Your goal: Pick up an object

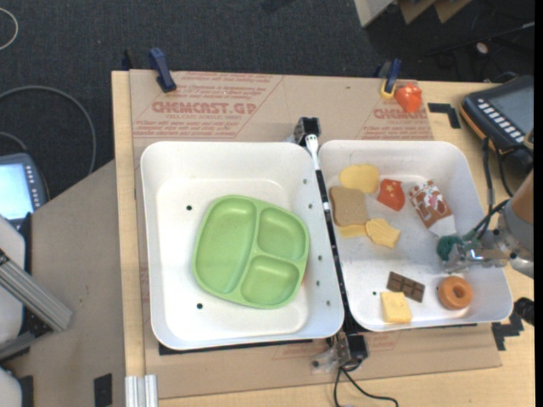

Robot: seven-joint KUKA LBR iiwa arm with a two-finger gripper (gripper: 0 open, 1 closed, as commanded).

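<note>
As the gripper (455, 255) hangs low at the right bin's (356, 155) edge, jaw state impossible to tell, the donut (456, 293) just beside it looks best taken with a straight, centred descent.

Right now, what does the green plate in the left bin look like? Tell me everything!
The green plate is pale lime green and looks like smooth plastic. It is a rounded square with a raised rim, split into three sections: one large section on its left and two smaller ones on its right. Nothing is in any section. It lies flat, turned slightly askew, near the middle of the left white bin, resting on the bin's floor. Nothing else touches it.
</note>
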